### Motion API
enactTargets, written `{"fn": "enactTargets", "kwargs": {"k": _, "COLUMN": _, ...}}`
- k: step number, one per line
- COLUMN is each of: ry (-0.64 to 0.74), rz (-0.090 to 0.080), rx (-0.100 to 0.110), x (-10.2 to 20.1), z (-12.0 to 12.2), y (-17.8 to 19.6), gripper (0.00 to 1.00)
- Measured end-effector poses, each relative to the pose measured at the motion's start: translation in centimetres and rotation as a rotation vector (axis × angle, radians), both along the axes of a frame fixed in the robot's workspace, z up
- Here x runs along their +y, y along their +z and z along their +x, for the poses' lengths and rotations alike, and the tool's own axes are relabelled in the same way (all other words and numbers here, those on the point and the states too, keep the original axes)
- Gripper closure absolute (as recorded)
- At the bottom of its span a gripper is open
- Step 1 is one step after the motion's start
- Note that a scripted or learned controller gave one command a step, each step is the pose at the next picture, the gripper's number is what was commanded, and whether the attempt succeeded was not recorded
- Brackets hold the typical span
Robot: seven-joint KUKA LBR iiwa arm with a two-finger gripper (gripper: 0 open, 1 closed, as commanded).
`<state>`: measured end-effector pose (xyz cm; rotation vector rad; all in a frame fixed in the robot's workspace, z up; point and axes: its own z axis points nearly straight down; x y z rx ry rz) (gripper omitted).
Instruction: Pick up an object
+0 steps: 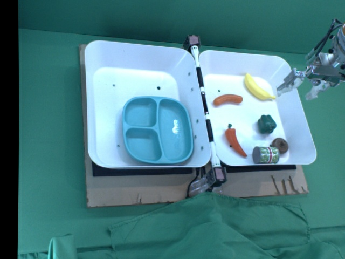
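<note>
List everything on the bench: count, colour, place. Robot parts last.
white bins: 2, white, side by side on the bench
divided plate: 1, light blue, left bin
banana: 1, yellow, right bin, far side
sausage: 1, red-orange, right bin, left of banana
pepper: 1, dark green, right bin, middle
carrot: 1, orange, right bin, near side
can: 1, green label, on its side, near edge
doughnut: 1, brown, beside can
cloth: 1, green, front
gripper: 1, grey, over right bin's right rim

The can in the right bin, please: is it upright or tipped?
Tipped: the can lies on its side, its label facing up, beside the donut.
</note>
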<state>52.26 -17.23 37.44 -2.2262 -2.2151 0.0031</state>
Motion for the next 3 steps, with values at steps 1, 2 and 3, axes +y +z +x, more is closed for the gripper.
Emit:
{"fn": "enactTargets", "kwargs": {"k": 1, "ry": 0.001, "rz": -0.003, "rx": -0.007, "x": -0.6, "z": 1.7, "y": -18.5, "gripper": 0.0}}
{"fn": "enactTargets", "kwargs": {"k": 2, "ry": -0.003, "rz": -0.007, "rx": -0.01, "x": -0.8, "z": 1.9, "y": -17.5, "gripper": 1.0}}
{"fn": "enactTargets", "kwargs": {"k": 3, "ry": 0.001, "rz": -0.002, "rx": -0.002, "x": -1.2, "z": -0.7, "y": -3.0, "gripper": 1.0}}
